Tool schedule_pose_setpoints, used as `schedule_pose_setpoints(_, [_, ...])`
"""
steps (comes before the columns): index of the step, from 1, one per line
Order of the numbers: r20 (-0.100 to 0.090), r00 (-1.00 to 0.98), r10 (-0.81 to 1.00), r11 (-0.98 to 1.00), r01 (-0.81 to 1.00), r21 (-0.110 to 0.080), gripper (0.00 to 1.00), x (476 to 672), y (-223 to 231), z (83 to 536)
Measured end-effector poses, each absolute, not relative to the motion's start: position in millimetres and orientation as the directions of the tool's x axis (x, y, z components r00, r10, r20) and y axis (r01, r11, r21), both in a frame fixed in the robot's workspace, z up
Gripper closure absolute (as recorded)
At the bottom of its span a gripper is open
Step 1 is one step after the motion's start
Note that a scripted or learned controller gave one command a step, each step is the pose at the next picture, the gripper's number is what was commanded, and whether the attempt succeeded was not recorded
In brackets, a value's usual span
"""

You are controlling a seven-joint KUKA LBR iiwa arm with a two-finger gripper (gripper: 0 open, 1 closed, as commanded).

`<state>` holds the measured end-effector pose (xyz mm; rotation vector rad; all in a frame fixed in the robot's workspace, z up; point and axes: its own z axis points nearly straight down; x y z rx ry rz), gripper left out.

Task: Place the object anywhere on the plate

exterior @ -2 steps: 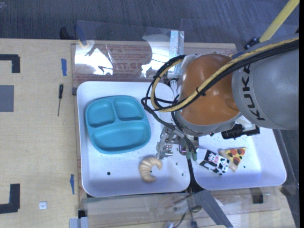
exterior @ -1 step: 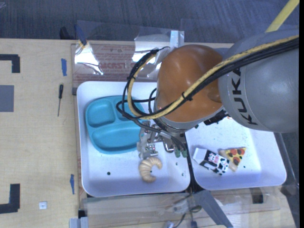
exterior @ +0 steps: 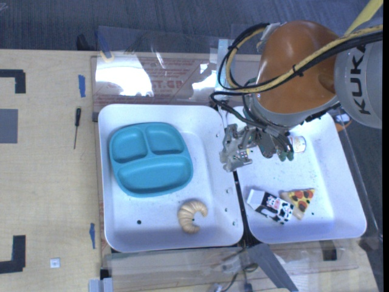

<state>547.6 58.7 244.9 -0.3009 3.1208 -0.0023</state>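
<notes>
I am hovering my gripper (exterior: 238,152) over the seam between the two bins, and I cannot tell its state. The croissant (exterior: 192,215) is lying below and left of it, in the left bin just beside the blue plate (exterior: 151,158), curved ends pointing down.

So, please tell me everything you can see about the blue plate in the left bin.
The blue plate is a rounded rectangle that looks like matte plastic, with raised ridges dividing it into three compartments: two smaller ones at the far side and one long one at the near side. It lies flat on the floor of the left bin, slightly rotated, toward the bin's left part. Nothing is in it. The croissant lies apart from it, nearer the camera.
</notes>
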Motion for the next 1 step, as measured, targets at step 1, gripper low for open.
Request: schedule_pose_setpoints(1, [-0.002, -0.936, -0.353, 0.936, -0.353, 0.001, 1.00, 515.3, 60.4, 244.4])
